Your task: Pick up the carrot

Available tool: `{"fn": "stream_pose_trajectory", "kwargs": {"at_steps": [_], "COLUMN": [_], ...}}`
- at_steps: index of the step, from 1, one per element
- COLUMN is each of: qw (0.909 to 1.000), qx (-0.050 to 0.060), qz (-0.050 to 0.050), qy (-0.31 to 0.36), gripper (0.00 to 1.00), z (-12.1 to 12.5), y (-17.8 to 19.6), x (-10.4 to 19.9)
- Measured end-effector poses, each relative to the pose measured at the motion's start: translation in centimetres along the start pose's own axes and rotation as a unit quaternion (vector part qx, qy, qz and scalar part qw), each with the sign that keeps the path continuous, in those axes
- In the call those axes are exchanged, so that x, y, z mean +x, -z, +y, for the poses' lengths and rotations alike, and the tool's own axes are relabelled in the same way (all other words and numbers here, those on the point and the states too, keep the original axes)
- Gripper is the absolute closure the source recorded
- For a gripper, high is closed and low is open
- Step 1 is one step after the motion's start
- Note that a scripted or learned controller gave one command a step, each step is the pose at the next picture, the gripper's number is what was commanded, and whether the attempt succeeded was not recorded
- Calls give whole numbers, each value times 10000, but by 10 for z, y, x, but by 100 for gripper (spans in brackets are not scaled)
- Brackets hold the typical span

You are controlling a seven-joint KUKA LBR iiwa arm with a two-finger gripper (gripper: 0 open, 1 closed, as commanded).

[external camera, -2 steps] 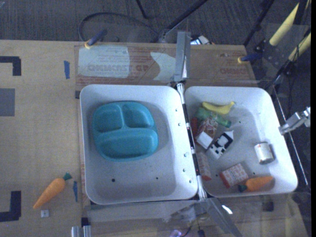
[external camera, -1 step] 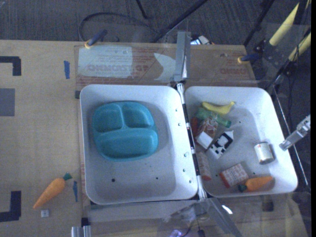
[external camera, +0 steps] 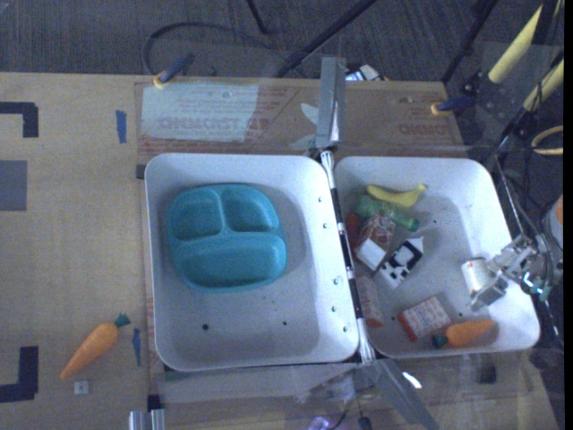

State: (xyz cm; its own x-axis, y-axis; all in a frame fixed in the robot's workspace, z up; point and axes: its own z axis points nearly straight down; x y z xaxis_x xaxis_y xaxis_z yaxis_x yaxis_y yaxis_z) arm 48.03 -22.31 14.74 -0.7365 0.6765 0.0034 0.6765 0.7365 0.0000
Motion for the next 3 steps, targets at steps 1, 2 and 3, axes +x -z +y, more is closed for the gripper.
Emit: {"fn": "stream_pose_trajectory", "kwargs": {"at_steps": [1, 2, 3], "qw": [9862, 9421, 9247], "qx": [-3, -4, -3], "qz": [-29, -8, -28], "qy": [1656, 3353, 3808], "gripper": [0, 0, 0], "z": [4, 1, 1], "y": [144, 104, 186], "x": [2, -1, -1]}}
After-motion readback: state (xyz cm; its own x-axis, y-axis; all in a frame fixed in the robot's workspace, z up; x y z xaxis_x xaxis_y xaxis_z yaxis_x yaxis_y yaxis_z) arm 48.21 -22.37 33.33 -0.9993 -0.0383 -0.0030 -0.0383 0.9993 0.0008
